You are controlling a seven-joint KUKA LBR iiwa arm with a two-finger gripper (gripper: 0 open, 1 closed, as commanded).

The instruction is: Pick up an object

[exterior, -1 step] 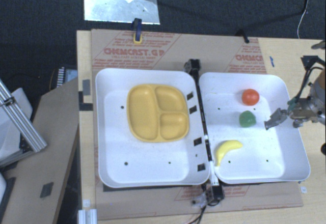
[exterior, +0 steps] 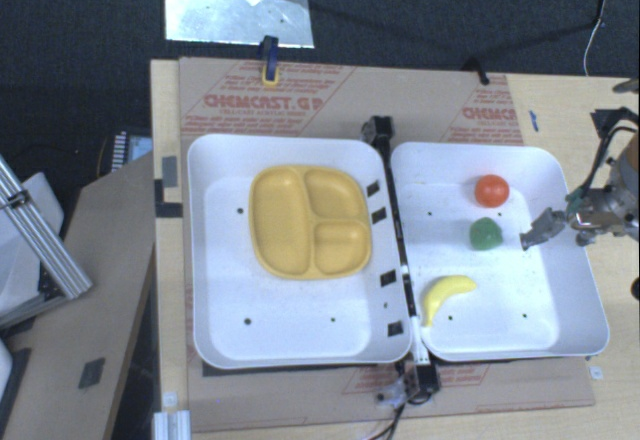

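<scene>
Banana (exterior: 446,294): front of right bin (exterior: 560,328), lying flat. Green ball (exterior: 486,234): behind banana, mid-bin. Orange ball (exterior: 491,190): just behind green ball. Jaws (exterior: 545,226): right of green ball, apart from it; state cannot be told. Yellow tray (exterior: 308,222): left bin (exterior: 215,258), 3 compartments.
</scene>
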